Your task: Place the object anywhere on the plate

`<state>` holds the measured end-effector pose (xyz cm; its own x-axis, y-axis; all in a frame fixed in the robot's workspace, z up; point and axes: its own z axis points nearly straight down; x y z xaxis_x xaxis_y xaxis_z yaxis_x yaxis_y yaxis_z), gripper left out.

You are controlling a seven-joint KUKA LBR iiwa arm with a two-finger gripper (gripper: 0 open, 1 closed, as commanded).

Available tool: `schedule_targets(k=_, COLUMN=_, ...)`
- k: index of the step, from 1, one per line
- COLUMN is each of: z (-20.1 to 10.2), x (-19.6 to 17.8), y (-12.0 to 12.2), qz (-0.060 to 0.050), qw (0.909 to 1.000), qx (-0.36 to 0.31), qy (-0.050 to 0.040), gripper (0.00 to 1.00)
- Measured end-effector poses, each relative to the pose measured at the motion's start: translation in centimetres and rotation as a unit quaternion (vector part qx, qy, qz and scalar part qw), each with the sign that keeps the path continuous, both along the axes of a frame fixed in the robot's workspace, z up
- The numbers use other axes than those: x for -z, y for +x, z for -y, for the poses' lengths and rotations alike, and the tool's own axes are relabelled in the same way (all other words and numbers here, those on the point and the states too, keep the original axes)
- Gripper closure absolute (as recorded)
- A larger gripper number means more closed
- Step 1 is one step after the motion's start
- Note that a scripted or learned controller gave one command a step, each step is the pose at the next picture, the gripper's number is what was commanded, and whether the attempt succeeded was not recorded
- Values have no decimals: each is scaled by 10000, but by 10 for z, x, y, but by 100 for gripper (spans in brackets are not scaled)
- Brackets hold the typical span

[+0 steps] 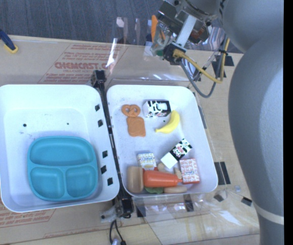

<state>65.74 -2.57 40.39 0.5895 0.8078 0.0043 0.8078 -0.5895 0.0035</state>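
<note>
Two white bins side by side, arm raised behind them

The left bin [8,116] holds a blue plate [62,167]. The right bin [200,131] holds a banana [169,123], pretzel [131,109], carrot [159,178] and small cartons. The pincer [163,49] hangs beyond the right bin's far edge.

Floor: dark grey carpet [59,6] with a fine ribbed weave, running along the top of the view behind the bench.
Surface: a pale wooden surface [208,228], its grain plain at the lower right.
Covering: a tan cardboard sheet [80,60] lies flat on the surface, printed with red lettering and red slanted stripes along its edges.
Clamp: a blue and yellow clamp [6,40] sits at the far left corner of the cardboard.
Tape: short black tape strips [222,172] are stuck to the surface at the right.
Light: bright and even, with a white glare streak [112,52] on the cardboard.
</note>
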Motion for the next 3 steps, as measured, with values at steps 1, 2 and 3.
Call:
schedule_targets(k=1, z=6, x=107, y=-9, qz=-94, qw=9970, qx=766, qy=-8, gripper=100)
schedule_targets(k=2, z=4, x=94, y=-8, qz=-81, qw=9974, qx=714, qy=-7, gripper=100)
schedule_targets(k=3, z=2, x=85, y=-8, qz=-104, qw=9978, qx=656, qy=-10, gripper=100)
